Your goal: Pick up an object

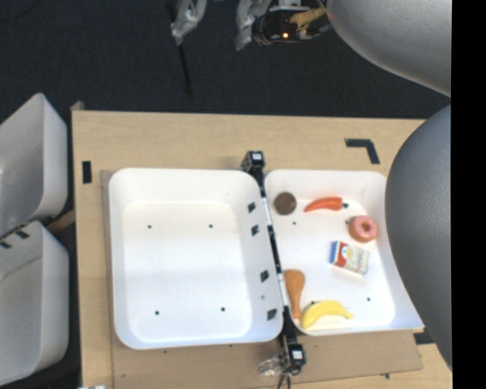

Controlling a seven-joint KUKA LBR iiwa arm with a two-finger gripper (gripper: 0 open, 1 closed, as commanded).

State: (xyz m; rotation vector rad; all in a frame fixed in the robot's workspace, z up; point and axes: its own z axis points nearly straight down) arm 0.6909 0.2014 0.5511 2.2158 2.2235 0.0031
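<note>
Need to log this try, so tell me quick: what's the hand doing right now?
Hand: up at the view's top edge, away from the bins; nothing between its fingers, open or shut cannot be told.

The arm (425, 228) hides the right bin's (380, 182) far side (its edge too).

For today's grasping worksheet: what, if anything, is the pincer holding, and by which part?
Nothing. The pincer hangs above the bench with nothing between its fingers; the banana and other items lie in the right bin.
</note>
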